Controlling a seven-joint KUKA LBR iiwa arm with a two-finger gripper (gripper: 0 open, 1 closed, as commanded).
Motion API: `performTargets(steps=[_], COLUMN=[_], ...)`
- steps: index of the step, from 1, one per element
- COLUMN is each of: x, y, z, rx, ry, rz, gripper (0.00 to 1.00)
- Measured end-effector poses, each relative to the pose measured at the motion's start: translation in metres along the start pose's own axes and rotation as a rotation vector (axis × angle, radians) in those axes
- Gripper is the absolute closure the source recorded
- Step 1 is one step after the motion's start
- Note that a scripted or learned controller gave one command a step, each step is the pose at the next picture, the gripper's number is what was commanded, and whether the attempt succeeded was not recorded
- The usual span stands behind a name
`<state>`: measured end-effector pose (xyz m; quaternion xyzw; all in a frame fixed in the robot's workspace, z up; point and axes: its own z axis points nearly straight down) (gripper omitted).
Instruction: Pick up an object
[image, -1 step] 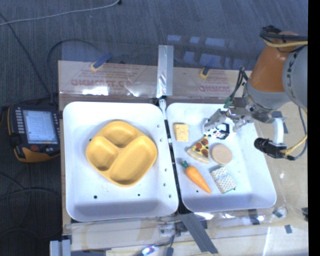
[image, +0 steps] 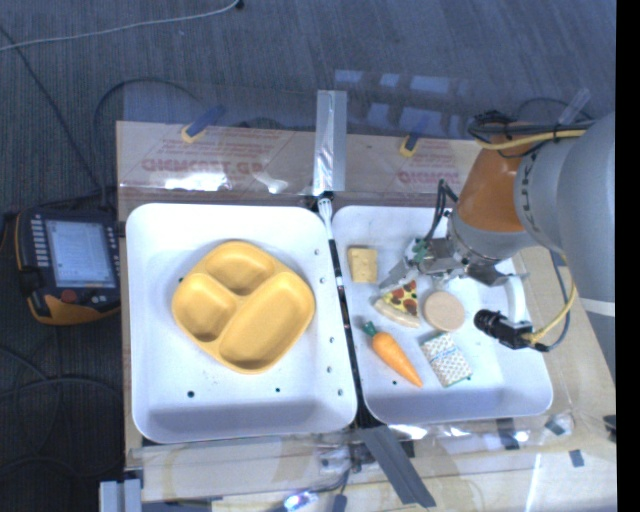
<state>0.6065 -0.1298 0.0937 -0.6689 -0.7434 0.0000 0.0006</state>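
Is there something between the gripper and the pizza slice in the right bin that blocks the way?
Nothing visible blocks it. The gripper hangs just above the pizza slice in the right bin. The round disc lies close on the slice's right and the carrot below it, both beside the path.

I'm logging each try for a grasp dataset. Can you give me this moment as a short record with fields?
left bin: holds a yellow three-part plate
right bin: holds a cracker, pizza slice, round tan disc, carrot and small patterned packet
gripper: low over the right bin, just above the pizza slice and disc
grasp: nothing seen between the fingers
arm: enters from the right, orange band above the wrist
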Motion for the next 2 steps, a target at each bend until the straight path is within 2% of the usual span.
performTargets(steps=[1, 2], x=[0.002, 0.048], y=[0.0, 0.036], z=[-0.008, -0.144], rx=[0.002, 0.0], ry=[0.004, -0.003], rz=[-0.001, 0.02], gripper=[1.0, 1.0])
